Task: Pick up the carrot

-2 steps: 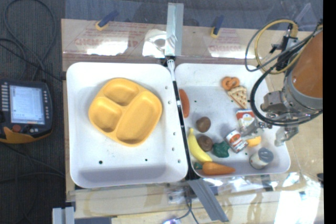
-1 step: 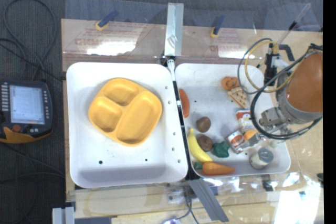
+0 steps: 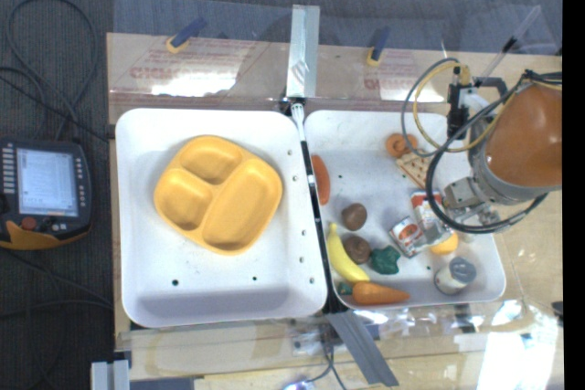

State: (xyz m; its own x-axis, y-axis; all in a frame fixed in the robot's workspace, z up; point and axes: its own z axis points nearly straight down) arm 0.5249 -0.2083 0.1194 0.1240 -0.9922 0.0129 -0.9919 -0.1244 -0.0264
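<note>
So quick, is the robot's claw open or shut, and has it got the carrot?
Gripper: cannot be told; it sits over the right bin.
Carrot: lying at that bin's front edge, not held.

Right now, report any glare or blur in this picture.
Camera view: glare washes the clear panel behind the left bin and the bench's front edge; the carrot is soft but readable; small items near the gripper blur together.

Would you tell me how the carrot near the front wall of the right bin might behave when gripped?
The carrot looks like smooth moulded plastic, so probably stiff, light and somewhat slippery. Its tapered, rounded body may roll or squirt from a pinch. It lies close to the banana and the bin wall, likely crowding a finger.
</note>
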